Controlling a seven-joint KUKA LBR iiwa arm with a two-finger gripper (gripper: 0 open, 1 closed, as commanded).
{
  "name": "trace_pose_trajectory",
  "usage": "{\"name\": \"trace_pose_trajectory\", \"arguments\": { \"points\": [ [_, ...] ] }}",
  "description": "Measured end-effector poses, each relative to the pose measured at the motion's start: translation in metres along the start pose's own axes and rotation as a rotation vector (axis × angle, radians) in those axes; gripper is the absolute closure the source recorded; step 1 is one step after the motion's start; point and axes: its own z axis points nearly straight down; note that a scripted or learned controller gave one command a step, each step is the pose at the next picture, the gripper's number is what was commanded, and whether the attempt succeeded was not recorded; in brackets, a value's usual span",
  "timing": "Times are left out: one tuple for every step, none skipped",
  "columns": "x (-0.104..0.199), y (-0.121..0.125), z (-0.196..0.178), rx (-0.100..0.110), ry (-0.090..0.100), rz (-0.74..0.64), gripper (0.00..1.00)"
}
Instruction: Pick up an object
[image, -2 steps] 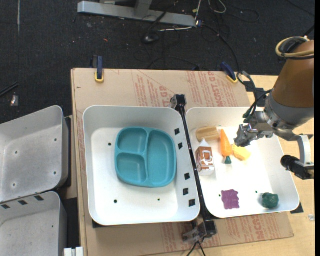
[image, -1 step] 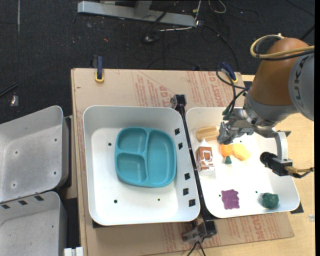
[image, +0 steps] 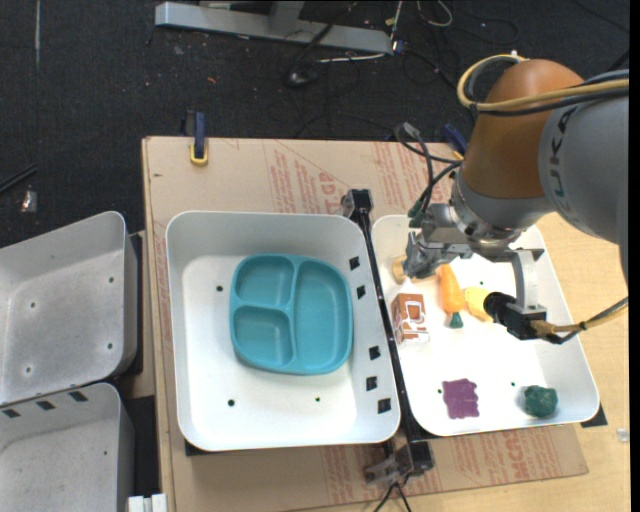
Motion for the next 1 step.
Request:
{"name": "trace_pose_trajectory", "arguments": {
  "points": [
    [0.0450,0.0214,0.0126,0.001,-0.001,0.000,1.00]
  ]
}}
